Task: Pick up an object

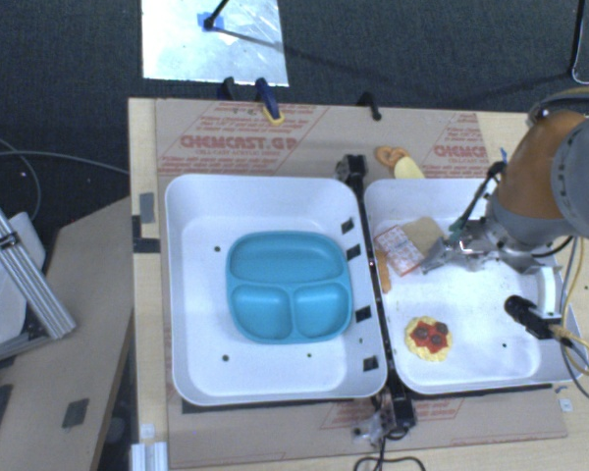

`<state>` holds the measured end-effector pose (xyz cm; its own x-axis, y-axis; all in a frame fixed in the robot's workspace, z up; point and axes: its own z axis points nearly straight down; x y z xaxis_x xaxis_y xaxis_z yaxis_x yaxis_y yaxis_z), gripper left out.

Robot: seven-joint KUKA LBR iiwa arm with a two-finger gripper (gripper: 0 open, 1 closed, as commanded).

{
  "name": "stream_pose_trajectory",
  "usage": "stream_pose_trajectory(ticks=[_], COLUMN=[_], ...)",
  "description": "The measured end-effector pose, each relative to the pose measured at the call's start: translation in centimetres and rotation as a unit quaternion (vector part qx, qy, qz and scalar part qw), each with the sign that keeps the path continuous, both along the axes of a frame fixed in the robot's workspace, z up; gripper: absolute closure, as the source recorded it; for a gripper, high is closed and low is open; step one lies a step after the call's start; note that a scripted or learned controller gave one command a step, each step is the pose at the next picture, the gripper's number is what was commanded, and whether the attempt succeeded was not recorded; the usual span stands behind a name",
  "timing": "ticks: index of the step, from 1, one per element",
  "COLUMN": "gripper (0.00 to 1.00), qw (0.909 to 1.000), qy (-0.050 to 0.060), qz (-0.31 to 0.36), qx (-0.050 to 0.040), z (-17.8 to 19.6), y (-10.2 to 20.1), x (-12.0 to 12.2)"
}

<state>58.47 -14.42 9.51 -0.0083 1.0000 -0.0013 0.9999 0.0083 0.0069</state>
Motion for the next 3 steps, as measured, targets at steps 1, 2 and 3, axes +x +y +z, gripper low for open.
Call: stream_pose_trajectory(ticks=[1,2,3], gripper=[0.00,1.00,1.00], qw=[1.0000,1.0000,1.0000], qy=[-0.004,-0.006,0.000], qz=[-0.003,-0.003,0.002], qx=[-0.0019,-0.0024,0.0017], z=[-0.7,0.5,9.4], y=[4.5,4.3,12.3], x=[-8.4,-8.1,-9.7])
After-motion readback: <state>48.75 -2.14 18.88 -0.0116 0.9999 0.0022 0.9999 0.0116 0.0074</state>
